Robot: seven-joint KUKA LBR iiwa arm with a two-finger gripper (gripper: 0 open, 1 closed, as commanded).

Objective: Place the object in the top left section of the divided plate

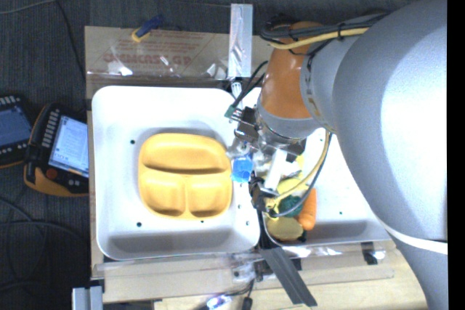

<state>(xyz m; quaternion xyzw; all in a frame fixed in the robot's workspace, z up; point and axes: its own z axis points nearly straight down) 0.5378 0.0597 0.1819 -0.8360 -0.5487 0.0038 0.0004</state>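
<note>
Divided plate (185,174), yellow, lies flat mid-left bin (116,120), long axis across frame, single wide section toward top | bare bin floor rings it | gripper (251,174) just right of plate over the bins' shared wall, blue piece (241,170) at its tip, grip unclear | orange carrot (309,212), green item (289,205), yellow item (285,229) crowd right bin's lower-left.

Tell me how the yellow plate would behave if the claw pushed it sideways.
The plate looks like light moulded plastic, so it would probably slide across the smooth white bin rather than tip. It sits low and wide, which makes rolling unlikely. Its raised dividers suggest that it is stiff, not floppy.
</note>
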